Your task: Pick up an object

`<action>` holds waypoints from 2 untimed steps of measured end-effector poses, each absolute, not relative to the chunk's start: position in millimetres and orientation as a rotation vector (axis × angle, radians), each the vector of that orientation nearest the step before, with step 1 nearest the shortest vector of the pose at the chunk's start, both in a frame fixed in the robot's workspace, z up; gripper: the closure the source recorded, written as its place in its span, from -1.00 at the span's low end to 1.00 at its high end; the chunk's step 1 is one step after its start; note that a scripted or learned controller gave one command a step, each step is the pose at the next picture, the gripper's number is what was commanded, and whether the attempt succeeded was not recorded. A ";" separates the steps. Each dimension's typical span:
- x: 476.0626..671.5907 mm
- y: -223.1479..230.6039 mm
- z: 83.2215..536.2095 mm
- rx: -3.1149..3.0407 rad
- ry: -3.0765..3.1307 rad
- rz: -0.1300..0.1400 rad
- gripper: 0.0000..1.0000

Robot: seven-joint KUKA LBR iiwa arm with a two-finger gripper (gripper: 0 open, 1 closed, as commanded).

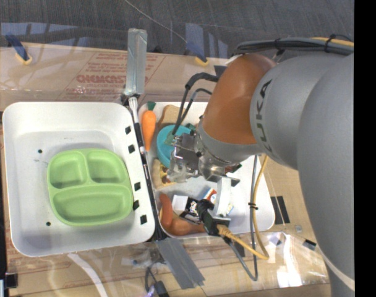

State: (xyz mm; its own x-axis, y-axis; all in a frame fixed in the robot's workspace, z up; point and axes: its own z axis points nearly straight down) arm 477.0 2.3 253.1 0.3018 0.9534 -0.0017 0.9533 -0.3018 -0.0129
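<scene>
My gripper (175, 166) reaches down into the right bin (262, 218), at its left-middle part, amid a pile of objects. An orange carrot (149, 127) lies along the bin's left wall. Beside it a teal bowl-like object (167, 142) sits partly under the wrist. A brown sausage-shaped object (169, 218) lies at the bin's near left corner, next to a black and white item (193, 206). The arm's orange band and grey body hide much of the bin.
The left bin (27, 166) holds a green divided plate (89, 186). A grey divider bar (136, 60) stands between the bins at the back. A yellow cable (253, 243) loops over the right bin's front edge.
</scene>
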 end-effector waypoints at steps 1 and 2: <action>477.4 2.8 262.4 -2.518 -1.860 0.018 1.00; 475.4 19.3 213.1 -2.913 -1.162 0.011 1.00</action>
